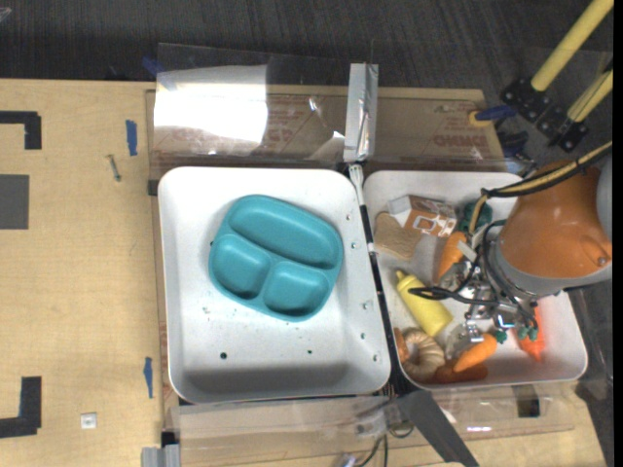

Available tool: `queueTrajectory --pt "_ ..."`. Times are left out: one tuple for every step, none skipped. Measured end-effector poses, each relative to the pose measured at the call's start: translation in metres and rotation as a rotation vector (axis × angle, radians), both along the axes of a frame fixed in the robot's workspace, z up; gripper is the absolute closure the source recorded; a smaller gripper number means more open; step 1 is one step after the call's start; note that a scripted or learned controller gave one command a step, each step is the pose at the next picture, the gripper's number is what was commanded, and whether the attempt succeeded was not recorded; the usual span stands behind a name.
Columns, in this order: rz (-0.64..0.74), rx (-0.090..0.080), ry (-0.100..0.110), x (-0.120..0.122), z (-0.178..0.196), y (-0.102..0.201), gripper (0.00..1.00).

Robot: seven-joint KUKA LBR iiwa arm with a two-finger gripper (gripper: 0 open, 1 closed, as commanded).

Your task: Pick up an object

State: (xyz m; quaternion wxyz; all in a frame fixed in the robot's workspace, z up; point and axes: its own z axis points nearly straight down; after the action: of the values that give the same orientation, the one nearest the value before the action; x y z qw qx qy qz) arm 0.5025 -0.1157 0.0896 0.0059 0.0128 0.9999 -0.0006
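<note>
Toys (pixel 443 343) are lying piled in the right bin (pixel 569 358), waiting to be picked. Over them the gripper (pixel 487 319) is hanging low. Wires and the arm (pixel 555 236) are hiding it, so I cannot tell its grip. Farther left, a blue tray (pixel 275 256) is sitting in the left bin (pixel 195 348).

Two shallow white bins sit side by side on the wooden counter (pixel 68 290). The left bin (pixel 195 339) holds a teal divided plate (pixel 275 256) with three compartments, lying near its middle. The right bin (pixel 569 353) is crowded with small things: a yellow bottle (pixel 424 302), an orange carrot (pixel 472 356), a brown box (pixel 392 233) and a tan shell-like piece (pixel 419 346). The arm (pixel 557 232), grey with an orange band, reaches down into the right bin, its gripper (pixel 484 317) low among the clutter just beside the carrot.
</note>
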Motion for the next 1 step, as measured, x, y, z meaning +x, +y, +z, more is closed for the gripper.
queueTrajectory --pt "-0.117 0.002 -0.002 0.0598 -0.0002 -0.0015 0.00"
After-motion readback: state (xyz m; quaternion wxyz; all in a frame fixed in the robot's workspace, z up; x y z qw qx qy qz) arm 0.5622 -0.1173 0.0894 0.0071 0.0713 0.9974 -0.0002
